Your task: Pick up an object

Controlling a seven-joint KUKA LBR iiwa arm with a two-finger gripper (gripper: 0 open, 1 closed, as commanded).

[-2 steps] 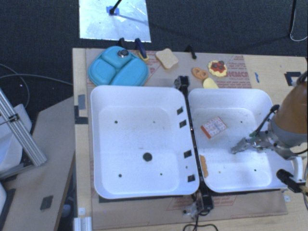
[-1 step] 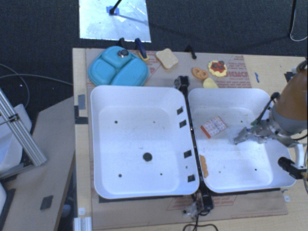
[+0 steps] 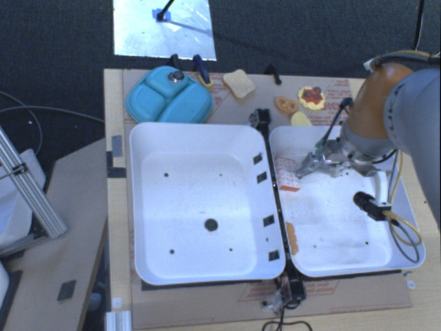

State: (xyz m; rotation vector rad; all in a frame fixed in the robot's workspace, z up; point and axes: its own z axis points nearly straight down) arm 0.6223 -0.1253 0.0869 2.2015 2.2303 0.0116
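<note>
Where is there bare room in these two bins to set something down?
The left bin is almost all bare, save a small dark disc near its middle. In the right bin, the front floor is free, between the orange piece at the left wall and the right wall. Crowded: its back left, where the packet lies beside the gripper.

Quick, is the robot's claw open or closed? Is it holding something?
Gripper: cannot be told, open or closed. It hangs over the right bin, beside a red-and-white packet.
</note>
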